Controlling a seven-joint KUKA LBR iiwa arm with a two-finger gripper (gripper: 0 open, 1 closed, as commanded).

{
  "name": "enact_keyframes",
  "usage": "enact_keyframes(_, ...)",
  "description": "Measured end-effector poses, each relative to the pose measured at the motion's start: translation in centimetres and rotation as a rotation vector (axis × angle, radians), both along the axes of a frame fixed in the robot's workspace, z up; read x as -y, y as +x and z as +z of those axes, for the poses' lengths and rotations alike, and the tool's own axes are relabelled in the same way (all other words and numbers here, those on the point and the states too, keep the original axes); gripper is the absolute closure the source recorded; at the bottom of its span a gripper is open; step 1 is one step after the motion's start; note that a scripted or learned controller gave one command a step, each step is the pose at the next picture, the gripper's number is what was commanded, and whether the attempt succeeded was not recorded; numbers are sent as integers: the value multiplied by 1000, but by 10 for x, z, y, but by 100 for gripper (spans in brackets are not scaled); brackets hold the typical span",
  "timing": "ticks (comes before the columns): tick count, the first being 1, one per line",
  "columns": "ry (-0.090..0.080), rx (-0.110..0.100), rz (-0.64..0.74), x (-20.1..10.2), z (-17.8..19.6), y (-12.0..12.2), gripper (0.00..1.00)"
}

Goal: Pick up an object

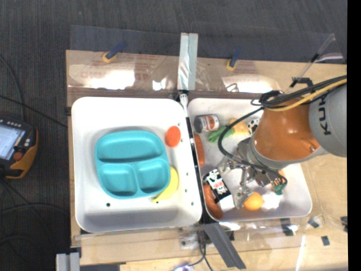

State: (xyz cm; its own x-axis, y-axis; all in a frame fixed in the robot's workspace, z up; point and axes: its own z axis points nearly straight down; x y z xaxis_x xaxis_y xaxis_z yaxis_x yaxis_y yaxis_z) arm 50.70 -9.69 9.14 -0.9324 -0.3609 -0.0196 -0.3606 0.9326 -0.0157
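The arm (293, 126) is reached in from the right and bent steeply down over the right bin (302, 205), its orange band facing the camera. The hand (247, 192) is lowered among the clutter; whether anything is gripped cannot be told. An orange ball (253, 201) is seen just below the hand, a black-and-white carton (216, 184) to its left, a can (206, 123) further up-left. Much of the bin's contents is hidden beneath the wrist.
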Motion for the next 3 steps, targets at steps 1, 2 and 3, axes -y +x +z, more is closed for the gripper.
enact_keyframes(1, 9, -23, -76, 5, 45, 65, 0)
enact_keyframes(2, 10, -13, -49, 31, -2, -10, 0)
enact_keyframes(3, 4, -10, 110, 108, -2, 13, 0)
